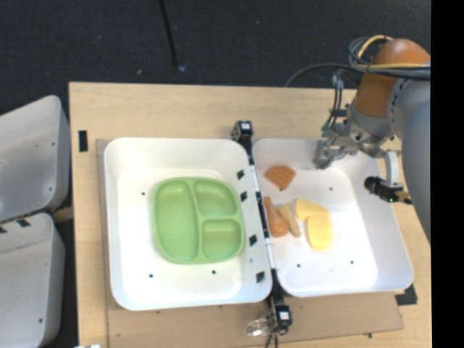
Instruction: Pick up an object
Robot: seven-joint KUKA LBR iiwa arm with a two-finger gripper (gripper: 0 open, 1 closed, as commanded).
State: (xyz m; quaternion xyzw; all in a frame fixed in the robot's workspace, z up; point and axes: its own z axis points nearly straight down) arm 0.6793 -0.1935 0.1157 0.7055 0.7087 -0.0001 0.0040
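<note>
Reaching in from the right, grey arm with orange band has its gripper [324,155] low over the far part of the right bin [362,267], near that bin's back edge; nothing visible between the jaws, cannot tell how wide they stand, too small and dark. Right bin holds the objects: orange-brown wedge piece [280,176] near the far left of the bin, just beside the divider, apart from the gripper; orange carrot-like stick [275,220] and a tan stick [291,220] lying side by side near the bin's left edge, touching; two yellow pieces [316,223] just right of them, about mid-bin, touching each other. Left bin [127,281] carries a green compartment tray [197,220] at its middle. Both bins sit side by side on the wooden surface [159,111]
</note>
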